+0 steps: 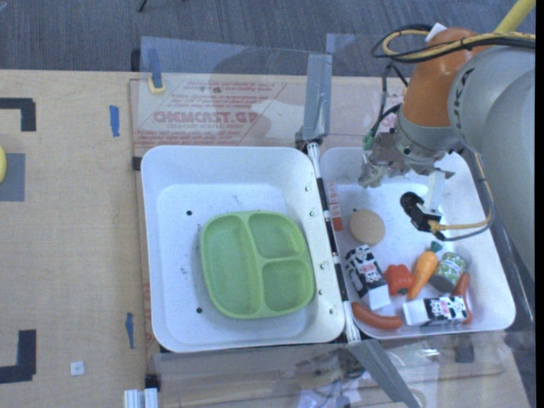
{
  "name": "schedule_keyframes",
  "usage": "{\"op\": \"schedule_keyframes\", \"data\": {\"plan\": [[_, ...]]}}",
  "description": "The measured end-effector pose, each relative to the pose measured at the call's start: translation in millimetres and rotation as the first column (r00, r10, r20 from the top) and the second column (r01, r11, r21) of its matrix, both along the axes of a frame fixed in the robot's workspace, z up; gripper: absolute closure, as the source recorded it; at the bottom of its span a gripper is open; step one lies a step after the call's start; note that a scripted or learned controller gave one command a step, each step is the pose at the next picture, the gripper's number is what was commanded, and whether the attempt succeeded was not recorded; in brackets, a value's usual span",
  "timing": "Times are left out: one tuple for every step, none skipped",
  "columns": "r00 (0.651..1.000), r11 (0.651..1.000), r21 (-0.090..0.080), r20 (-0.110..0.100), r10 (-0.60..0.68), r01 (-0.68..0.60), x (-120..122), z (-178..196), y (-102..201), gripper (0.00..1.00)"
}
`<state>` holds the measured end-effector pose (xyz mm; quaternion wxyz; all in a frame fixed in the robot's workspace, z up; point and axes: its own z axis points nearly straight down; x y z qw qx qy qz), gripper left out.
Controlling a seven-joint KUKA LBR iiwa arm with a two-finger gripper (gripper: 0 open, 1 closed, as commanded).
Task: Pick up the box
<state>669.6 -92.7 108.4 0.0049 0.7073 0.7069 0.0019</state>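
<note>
The claw [399, 170] hangs over the far part of the right bin [501, 308], above the egg [367, 226], and I cannot tell its state, while the box [367, 272], a small carton with a cow picture whose writing is too small to read, lies just below the egg.

Green divided tray [257, 264] in left bin [161, 172]; carrot [422, 272], egg [366, 227] in right.
</note>
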Motion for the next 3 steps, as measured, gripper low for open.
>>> {"op": "schedule_keyframes", "data": {"plan": [[1.0, 1.0, 0.0, -0.001, 0.0, 0.0, -0.2, -0.4, 0.1, 0.0], [0.985, 0.985, 0.005, -0.01, 0.17, -0.17, -23.7, -22.6, 2.0, 0.0], [0.99, 0.99, 0.004, -0.008, 0.143, -0.142, -53.5, -22.3, -5.8, 0.0]]}}
